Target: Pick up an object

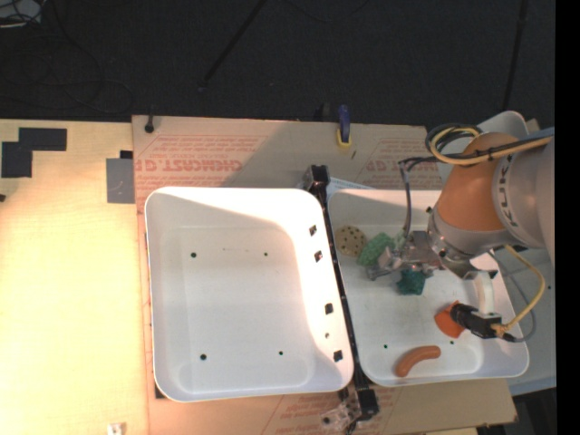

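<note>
- Gripper (391, 263): low in the right bin (507, 356), at about 9 o'clock from the orange wrist band. Whether the jaws are spread or pressed together cannot be told; nothing is visibly pinched between them.
- Green object (373, 248): lumpy, matte, irregular; lies just beside the gripper at its 11 o'clock. Judged light and somewhat soft; best taken across its narrow middle.
- Teal object (412, 283): small, blocky, at the gripper's 4 o'clock, close by. Judged light and stiff; opposite flat sides offer a fair hold.
- Tan disc (352, 238): flat, speckled, at 9 o'clock from the green object. Lies low; judged awkward to pinch.
- Orange sausage shape (417, 361): smooth, curved, near the bin's 6 o'clock wall. Judged liable to roll or slip; grip across its width.
- Red-orange piece (448, 322): rounded, glossy, beside a black fitting; shape unclear.
- Left bin (181, 216): white, shallow, smooth plastic.
</note>
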Action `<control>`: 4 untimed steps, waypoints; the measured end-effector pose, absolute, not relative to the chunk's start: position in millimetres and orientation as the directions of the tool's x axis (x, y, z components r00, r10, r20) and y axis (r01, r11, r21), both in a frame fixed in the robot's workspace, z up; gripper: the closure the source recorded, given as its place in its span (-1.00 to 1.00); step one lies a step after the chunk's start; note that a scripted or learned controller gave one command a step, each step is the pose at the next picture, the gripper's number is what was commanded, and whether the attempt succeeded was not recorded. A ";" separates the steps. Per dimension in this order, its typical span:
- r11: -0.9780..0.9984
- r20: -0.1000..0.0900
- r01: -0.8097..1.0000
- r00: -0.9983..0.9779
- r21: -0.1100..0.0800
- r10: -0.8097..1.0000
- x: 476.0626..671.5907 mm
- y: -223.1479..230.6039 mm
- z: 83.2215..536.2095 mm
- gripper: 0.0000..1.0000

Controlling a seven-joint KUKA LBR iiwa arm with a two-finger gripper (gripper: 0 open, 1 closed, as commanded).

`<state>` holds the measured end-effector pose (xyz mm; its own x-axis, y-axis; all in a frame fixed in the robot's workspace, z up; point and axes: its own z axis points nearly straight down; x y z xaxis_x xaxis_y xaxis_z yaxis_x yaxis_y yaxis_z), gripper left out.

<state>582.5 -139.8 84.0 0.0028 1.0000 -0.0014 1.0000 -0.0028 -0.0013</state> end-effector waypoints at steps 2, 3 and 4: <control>-0.012 0.001 1.000 0.012 -0.005 1.000 581.3 -142.0 106.5 1.00; -0.018 0.001 1.000 0.018 -0.006 1.000 580.9 -143.2 115.8 1.00; -0.022 0.001 1.000 0.022 -0.007 1.000 580.6 -144.3 125.1 1.00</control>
